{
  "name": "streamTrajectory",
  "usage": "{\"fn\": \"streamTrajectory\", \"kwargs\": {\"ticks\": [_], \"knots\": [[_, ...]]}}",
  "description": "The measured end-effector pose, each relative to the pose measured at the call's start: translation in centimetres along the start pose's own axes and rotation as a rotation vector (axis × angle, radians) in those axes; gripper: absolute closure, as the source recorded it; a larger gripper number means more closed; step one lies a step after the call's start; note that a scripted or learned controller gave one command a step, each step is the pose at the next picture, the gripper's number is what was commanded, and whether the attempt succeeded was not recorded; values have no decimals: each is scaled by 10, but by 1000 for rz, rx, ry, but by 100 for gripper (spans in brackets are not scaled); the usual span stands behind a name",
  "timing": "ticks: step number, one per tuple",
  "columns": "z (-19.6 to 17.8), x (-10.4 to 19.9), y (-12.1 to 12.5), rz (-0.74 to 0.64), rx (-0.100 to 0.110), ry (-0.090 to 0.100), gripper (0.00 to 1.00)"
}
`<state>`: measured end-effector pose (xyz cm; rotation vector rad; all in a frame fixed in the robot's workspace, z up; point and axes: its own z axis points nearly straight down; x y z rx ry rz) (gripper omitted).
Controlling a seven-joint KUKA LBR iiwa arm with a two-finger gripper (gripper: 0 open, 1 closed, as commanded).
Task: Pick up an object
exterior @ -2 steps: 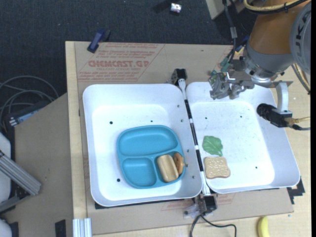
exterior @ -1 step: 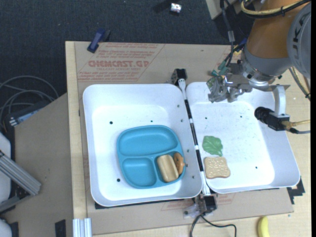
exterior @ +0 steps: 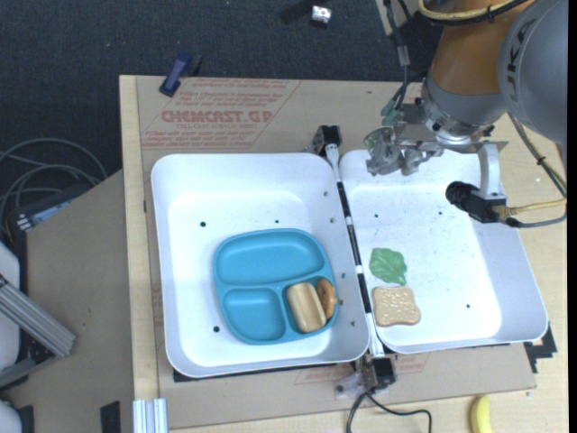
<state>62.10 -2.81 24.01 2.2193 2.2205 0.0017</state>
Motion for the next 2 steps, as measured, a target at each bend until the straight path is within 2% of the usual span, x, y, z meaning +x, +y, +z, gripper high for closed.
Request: {"fn": "streamTrajectory", "kwargs": {"ticks": [1,2], "knots": [[-19,33,46,-1,0,1,100],[16,-1,-4,1,4,0,100]]}}
